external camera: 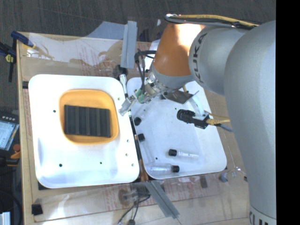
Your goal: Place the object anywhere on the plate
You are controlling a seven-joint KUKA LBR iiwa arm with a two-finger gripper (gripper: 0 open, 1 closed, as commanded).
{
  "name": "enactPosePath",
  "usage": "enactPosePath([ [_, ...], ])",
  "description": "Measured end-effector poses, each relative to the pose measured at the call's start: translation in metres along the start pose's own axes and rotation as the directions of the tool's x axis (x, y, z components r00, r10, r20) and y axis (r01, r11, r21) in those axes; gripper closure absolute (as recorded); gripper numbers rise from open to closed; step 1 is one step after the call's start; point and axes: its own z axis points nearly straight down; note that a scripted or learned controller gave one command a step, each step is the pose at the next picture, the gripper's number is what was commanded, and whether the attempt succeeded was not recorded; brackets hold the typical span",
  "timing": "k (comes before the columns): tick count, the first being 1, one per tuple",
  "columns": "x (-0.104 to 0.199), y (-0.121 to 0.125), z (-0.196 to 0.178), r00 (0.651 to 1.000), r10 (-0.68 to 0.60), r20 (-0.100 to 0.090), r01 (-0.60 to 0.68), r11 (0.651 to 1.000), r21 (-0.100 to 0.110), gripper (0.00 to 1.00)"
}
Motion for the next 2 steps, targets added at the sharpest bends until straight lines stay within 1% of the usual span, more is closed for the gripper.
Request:
enactPosePath([
  [2,-0.0002,-0.0001,0.0,1.0,0.0,0.0,0.0,1.0,0.0,0.0],
])
